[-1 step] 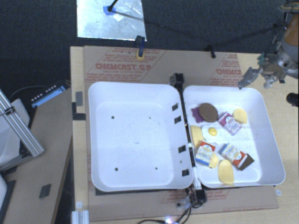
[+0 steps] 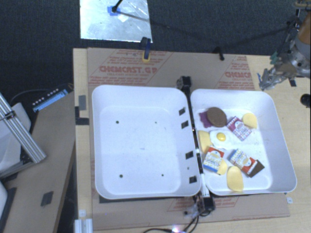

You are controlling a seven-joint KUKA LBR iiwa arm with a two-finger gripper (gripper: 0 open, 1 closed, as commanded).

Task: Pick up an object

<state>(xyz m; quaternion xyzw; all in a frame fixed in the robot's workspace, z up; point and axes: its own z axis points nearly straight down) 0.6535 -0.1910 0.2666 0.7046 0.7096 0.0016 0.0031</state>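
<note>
The right bin (image 2: 277, 125) holds several small toy food items: a brown round cookie (image 2: 216, 116), a fried egg (image 2: 221, 137), a pink-and-white packet (image 2: 238, 128), a yellow piece (image 2: 250, 120), two blue-and-white packets (image 2: 213, 160) (image 2: 239, 157), a yellow oval (image 2: 235, 178) and a dark brown bar (image 2: 256, 168). My gripper (image 2: 270, 77) hangs at the far right, above the bench beyond the right bin's back corner, away from the items. Nothing shows between its fingers.
The left bin (image 2: 141, 140) sits beside the right one, joined along a black-clipped divider (image 2: 192, 140). Both rest on a cardboard sheet (image 2: 131, 67). A shiny metal plate (image 2: 115, 13) lies at the back, and an aluminium rail (image 2: 19, 135) stands at the left.
</note>
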